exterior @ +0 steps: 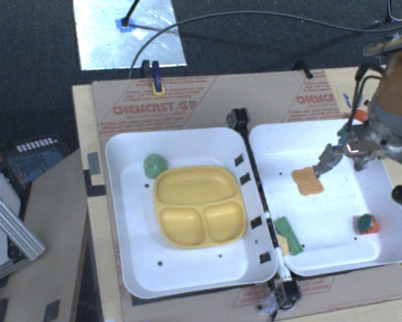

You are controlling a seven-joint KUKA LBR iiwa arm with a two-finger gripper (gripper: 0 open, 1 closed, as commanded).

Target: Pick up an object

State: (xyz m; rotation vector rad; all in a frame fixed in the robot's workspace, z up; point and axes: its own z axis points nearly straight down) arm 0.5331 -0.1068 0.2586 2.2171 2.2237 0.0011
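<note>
A dark carpeted floor is seen around the worktop [84, 104], which is covered by a brown sheet of printed cardboard [202, 99] bearing two shallow white bins side by side. In the left bin [137, 270], a yellow divided tray [198, 205] is laid near the middle, and a green ball [155, 164] is seen just beside the tray's far left corner. In the right bin [395, 243], an orange flat piece [307, 180] lies left of the bin's middle, a green and yellow item [287, 236] is found at the near left corner against the dividing wall, and a small red and green object [366, 223] rests toward the near right corner. The grey arm [399, 111] is reached in over the right bin's right edge, with its gripper [327, 159] pointed down and left, its tip placed just beside the right edge of the orange flat piece. Whether the tip touches the piece cannot be told, nor can it be told whether the gripper is apart or together. A shiny metal plate [126, 25] is laid on the floor beyond the worktop's far edge.
</note>
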